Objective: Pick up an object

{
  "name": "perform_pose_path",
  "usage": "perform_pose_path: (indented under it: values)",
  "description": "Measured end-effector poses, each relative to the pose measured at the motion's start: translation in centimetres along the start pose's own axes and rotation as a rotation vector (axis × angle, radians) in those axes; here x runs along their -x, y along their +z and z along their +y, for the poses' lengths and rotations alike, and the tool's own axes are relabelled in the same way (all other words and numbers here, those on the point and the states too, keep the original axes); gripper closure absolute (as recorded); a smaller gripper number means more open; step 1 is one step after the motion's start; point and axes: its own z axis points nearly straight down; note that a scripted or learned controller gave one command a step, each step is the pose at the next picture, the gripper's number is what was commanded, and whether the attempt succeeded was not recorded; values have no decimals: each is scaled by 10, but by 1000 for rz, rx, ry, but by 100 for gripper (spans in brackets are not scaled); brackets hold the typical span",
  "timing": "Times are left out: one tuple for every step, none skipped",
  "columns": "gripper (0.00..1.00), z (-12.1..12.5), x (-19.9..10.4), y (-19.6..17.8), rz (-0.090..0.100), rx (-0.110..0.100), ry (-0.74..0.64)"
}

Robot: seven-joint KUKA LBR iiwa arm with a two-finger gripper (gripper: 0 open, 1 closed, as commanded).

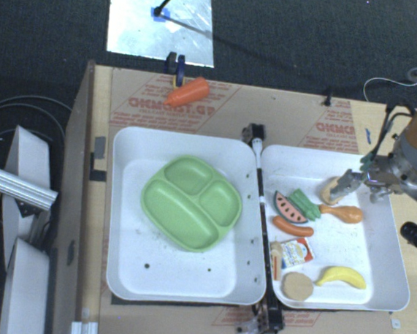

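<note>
From the overhead camera, the gripper (346, 182) hangs over the right bin (396, 239), at its back edge, just beside the drumstick (342, 211). Can't tell its state from here, it's too blurry. The toys sit bunched up: watermelon slice (286, 206), sausage (292, 226), banana (342, 277), a round cookie (297, 286). The left bin (129, 192) has a green tray (192, 202). I'd guess the drumstick is light, hard plastic, kinda slick. Best bet is pinching across the fat middle, since the thin end would probably squirt out.
</note>
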Motion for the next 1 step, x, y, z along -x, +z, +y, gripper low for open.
perform_pose_path:
  values:
    - [0,41,9,90,0,-2,-3]
